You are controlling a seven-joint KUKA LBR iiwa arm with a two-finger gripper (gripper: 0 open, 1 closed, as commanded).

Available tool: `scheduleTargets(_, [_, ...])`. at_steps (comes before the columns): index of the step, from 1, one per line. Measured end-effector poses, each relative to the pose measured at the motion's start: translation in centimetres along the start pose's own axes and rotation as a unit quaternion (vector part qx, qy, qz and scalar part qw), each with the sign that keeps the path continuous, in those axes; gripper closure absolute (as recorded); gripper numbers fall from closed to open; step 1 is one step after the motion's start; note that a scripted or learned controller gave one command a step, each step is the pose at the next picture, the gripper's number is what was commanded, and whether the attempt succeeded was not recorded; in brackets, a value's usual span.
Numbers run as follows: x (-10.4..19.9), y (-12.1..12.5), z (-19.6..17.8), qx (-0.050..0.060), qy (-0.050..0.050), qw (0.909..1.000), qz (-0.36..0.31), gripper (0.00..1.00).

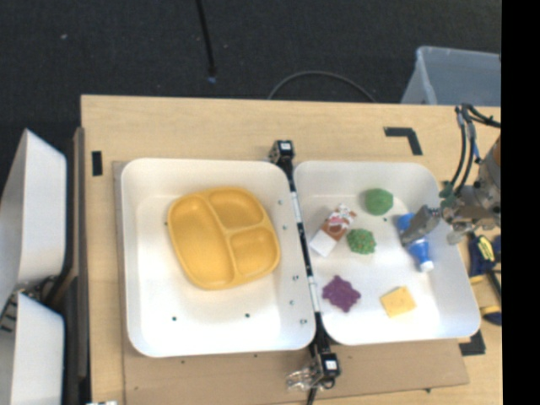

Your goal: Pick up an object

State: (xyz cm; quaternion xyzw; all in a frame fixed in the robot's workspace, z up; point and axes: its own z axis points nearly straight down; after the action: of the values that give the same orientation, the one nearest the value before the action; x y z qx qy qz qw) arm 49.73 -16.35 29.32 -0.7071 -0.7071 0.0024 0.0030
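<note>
Bench (211, 125) holds 2 white bins, side by side. Left bin (143, 310) has a yellow plate (224, 236) w/ 3 parts. Right bin (447, 310) has small toys: green ball (378, 200) up top, green lump (361, 241) near the middle, red & white toy (339, 221) just left of it, white block (322, 243) touching that toy, purple toy (341, 293) lower down, yellow block (397, 301) to its right. Blue tube (416, 243) lies by the right wall. Gripper (432, 219) is at the right edge, right by the tube's top. Can't tell if its fingers are apart or closed, or if they grip the tube.
</note>
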Motion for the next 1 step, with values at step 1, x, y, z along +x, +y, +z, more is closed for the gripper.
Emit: scheduleTargets(1, [0.01,0.14,-0.36,-0.004,-0.001,1.0000,-0.001,0.00])
